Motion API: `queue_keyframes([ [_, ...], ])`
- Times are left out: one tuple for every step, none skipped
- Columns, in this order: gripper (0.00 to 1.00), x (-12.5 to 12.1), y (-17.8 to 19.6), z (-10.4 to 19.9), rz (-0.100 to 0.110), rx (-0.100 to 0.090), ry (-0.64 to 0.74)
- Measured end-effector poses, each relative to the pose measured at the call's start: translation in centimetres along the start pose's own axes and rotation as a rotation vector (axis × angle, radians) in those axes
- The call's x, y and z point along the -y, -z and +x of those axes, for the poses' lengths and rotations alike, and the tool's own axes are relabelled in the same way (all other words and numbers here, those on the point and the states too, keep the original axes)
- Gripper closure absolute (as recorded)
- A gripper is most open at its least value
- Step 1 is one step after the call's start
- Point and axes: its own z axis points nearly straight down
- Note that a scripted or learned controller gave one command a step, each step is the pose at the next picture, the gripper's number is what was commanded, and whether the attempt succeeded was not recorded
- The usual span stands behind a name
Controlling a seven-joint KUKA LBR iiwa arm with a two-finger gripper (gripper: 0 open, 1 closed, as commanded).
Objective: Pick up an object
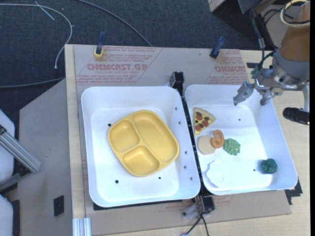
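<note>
Looking down on the bench, I see my gripper poised over the far edge of the right bin, its two fingers spread apart with nothing between them. The toy food lies nearer the middle and front of that bin, well clear of the fingers. A pizza slice sits closest to the divider, and just below it an orange ring rests against a pale round piece. A light green leafy piece, perhaps lettuce, sits just beside the ring. Toward the near right corner I make out a dark green broccoli-like lump, and a white item near the front wall blends into the bin, so I can't name it. The left bin holds a yellow three-compartment tray, lying at a tilt to the bin's walls.
</note>
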Motion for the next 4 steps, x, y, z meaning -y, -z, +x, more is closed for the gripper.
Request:
queue_keyframes([
  [0.0,-0.3,0.9,0.0,-0.015,0.003,0.003],
  [0.0,-0.7,-3.5,-0.4,-0.011,0.002,0.003],
  [0.0,-0.2,-9.5,-0.5,-0.011,0.001,0.003],
  [0.0,-0.2,-12.7,-0.4,-0.01,0.001,0.003],
])
